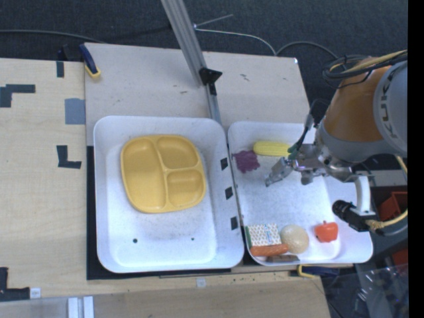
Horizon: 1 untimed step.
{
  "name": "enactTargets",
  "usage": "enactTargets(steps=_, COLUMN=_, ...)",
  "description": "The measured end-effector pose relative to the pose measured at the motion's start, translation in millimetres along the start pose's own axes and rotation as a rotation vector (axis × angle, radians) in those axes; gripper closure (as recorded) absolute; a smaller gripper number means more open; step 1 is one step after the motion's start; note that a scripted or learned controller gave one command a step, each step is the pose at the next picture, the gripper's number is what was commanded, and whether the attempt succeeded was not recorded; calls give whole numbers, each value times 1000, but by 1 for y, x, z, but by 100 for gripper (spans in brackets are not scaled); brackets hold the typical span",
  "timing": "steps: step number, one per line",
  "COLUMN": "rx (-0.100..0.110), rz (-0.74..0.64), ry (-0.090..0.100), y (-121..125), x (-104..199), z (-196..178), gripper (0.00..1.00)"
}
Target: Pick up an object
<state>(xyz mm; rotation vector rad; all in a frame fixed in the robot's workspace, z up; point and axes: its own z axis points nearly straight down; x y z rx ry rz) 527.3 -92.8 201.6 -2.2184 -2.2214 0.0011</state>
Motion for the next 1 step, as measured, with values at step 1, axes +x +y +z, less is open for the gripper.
enactTargets(steps=1, rx=-1, rz=4, ry=-1, y=-7, x=-48, z=115, gripper=0)
